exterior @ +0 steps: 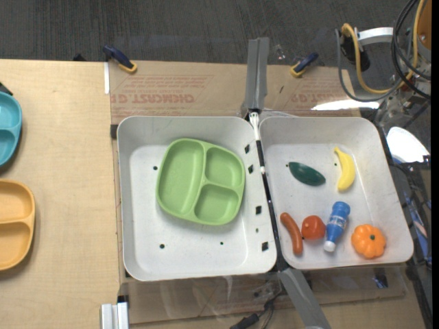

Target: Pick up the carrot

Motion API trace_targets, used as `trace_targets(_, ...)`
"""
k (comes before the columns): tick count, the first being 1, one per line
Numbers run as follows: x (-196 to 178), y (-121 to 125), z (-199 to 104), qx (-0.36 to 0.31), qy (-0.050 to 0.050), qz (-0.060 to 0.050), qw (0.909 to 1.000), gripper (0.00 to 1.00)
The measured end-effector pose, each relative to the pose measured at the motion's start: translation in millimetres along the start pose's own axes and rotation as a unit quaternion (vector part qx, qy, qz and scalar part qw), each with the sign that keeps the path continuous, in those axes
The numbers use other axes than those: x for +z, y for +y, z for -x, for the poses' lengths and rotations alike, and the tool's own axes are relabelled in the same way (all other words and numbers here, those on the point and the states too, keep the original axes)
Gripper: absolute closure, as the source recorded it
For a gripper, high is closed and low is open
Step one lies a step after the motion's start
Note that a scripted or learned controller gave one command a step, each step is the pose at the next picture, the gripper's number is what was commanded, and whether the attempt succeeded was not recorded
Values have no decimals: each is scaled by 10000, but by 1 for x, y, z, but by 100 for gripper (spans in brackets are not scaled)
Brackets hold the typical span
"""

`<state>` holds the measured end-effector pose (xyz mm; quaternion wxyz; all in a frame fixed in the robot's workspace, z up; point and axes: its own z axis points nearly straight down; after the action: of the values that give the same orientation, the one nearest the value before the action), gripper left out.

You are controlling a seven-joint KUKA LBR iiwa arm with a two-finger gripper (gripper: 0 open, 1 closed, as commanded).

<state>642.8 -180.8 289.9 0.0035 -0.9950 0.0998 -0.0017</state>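
The carrot point(291, 233) is a slim orange-red piece lying in the right bin point(384, 149), close to that bin's front left corner. It runs from back to front, slightly slanted. A red tomato point(313, 227) touches its right side. Nothing covers the carrot from above.
The right bin also holds a blue bottle point(336, 225), an orange pumpkin point(368, 241), a yellow banana point(344, 168) and a dark green vegetable point(306, 173). A green divided plate point(202, 181) lies in the left bin point(137, 252). Cables point(384, 53) hang at the upper right.
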Motion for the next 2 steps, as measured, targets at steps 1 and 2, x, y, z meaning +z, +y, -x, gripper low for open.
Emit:
trace_targets(1,-25,-38,15,6,-3,-4,10000,100)
trace_targets(2,-73,31,-24,10,11,-6,10000,100)
